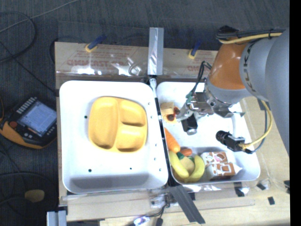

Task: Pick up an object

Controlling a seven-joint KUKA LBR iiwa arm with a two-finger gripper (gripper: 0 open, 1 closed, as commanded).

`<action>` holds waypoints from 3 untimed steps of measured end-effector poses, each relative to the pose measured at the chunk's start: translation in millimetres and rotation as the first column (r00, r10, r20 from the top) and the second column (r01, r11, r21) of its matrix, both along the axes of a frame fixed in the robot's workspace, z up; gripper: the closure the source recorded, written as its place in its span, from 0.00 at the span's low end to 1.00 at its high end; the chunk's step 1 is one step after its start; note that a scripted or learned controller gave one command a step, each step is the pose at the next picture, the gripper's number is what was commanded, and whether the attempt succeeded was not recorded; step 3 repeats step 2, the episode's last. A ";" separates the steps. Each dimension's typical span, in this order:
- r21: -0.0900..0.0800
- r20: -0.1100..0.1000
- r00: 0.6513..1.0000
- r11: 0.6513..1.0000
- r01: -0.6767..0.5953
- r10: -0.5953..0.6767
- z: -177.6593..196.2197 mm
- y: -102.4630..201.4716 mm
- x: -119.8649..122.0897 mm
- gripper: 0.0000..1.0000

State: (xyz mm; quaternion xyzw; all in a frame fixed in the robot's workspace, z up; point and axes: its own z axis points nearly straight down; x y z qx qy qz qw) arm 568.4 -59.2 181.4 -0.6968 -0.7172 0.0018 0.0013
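My gripper (189, 125) hangs low over the upper middle of the right bin (249, 171), pointing down, with the bin's white floor under it. Just to its left lie a pale tan block (166, 108) and a small red and brown piece (173, 114). An orange carrot (171, 140) lies along the bin's left wall. In front of it sit a yellow banana bunch (186, 166), a small red item (186, 151) and a printed carton (220, 164). I see nothing held in the gripper.
The left bin (75, 173) holds a yellow divided plate (117, 124). A black connector with a yellow cable (230, 140) hangs from the arm over the right bin. A handheld device (35, 117) lies on the floor at the left.
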 end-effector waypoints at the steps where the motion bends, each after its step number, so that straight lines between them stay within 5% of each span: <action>1: -0.003 -0.001 0.996 0.996 -0.091 0.091 2.8 20.0 42.4 1.00; 2: -0.003 0.000 0.998 0.998 0.070 -0.070 26.3 32.4 68.7 1.00; 3: -0.003 0.000 0.998 0.998 0.070 -0.070 26.3 32.4 68.7 1.00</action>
